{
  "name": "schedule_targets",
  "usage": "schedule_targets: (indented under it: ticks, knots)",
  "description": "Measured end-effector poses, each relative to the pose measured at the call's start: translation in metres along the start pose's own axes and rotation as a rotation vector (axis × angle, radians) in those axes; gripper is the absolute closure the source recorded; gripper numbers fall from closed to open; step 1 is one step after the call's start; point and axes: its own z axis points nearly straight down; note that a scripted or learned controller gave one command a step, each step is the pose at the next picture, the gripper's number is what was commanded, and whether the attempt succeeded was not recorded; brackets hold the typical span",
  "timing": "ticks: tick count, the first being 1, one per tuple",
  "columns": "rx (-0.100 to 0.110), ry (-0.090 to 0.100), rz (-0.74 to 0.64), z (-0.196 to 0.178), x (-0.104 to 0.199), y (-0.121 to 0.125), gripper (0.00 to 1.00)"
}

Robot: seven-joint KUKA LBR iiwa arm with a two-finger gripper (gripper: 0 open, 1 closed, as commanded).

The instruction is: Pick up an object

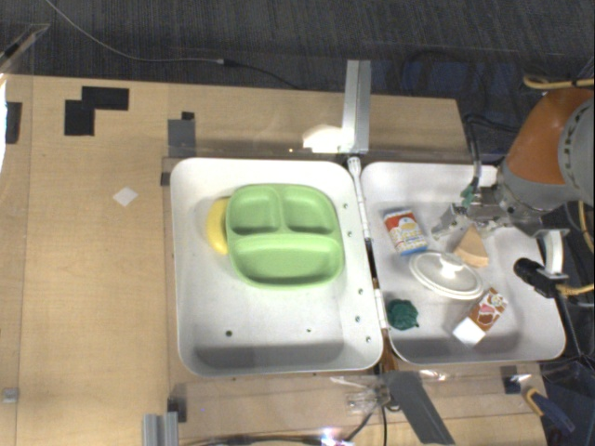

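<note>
A grey arm (558, 170) with an orange band reaches in from 3 o'clock over the right bin (525, 342), one of two white bins set side by side on a wooden bench (93, 295). Its gripper (474, 207) hangs over the bin's 12 o'clock area, close to the far wall. Whether the claw is set wide or narrow cannot be told from this slant, and nothing can be seen held in it.

Five loose things lie in the right bin. A tan wedge (472, 247) sits just at 6 o'clock of the gripper, the nearest thing to it; whether the two touch cannot be told. A white lid (446, 275) lies at the bin's centre, its rim touching or just beside the wedge. A red-and-white pack (404, 231) lies at 10 o'clock of the lid, near the bin's left wall. A dark green lump (403, 314) rests at the bin's 7 o'clock corner. A brown-and-white carton (482, 314) lies tilted at 5 o'clock of the lid, apart from it.

The left bin (270, 337) holds a green tray (282, 232) with three compartments, lying flat in the bin's far half. A yellow thing (216, 226) pokes out from under the tray's 9 o'clock edge, mostly hidden. A metal post (357, 110) stands at 12 o'clock, where the two bins meet.
</note>
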Motion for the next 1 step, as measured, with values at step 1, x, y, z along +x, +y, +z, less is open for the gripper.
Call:
schedule_targets:
  ticks: [1]
  knots:
    - [0.000,0.001,-0.040,0.0157,0.0827,0.0666,0.00]
